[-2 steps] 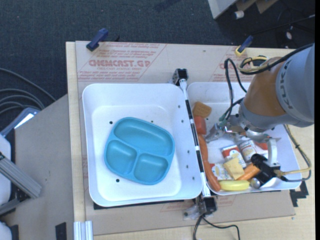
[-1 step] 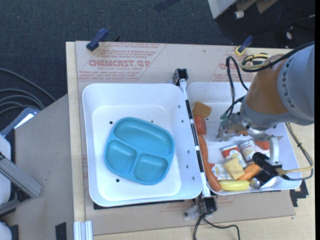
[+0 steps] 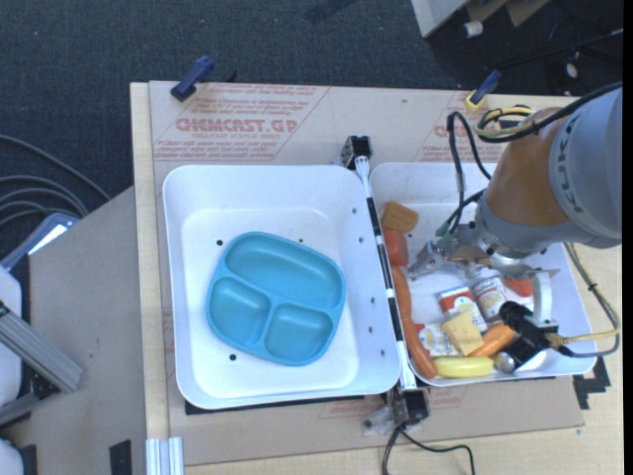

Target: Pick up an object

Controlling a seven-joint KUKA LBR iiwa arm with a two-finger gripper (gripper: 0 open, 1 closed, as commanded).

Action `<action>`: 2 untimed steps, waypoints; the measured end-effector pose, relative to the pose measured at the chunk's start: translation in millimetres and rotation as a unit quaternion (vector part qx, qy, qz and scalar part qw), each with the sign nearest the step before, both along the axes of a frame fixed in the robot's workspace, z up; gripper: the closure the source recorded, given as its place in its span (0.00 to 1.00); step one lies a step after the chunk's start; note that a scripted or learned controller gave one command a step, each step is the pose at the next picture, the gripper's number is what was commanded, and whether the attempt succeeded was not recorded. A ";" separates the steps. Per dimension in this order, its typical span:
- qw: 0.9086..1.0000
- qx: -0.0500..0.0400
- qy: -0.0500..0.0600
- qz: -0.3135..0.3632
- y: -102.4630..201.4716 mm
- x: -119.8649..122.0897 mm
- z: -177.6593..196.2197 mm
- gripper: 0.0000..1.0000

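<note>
Grey arm [image 3: 554, 181] positions tool [image 3: 465, 250] over right bin [image 3: 415, 181] clutter; grip state cannot be told. Descent onto one item appears next.

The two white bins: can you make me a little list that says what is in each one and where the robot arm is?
left bin: one blue plate with three sections
right bin: pile of toy food, including a banana and a carrot
arm: reaches in from the right, over the right bin
gripper: low over the toy food; grip unclear
</note>
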State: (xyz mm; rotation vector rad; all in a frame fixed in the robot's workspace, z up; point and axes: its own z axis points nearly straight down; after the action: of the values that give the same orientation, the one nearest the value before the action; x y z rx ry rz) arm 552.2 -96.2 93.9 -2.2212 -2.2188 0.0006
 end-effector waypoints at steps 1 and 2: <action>1.000 0.000 0.000 0.000 -24.5 -73.8 -9.9 0.00; 1.000 0.000 0.000 0.000 -24.2 -73.5 -0.2 1.00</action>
State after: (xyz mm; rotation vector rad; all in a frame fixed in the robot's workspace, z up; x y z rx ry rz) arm 478.7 -120.5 93.7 -2.2228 -2.2184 0.0000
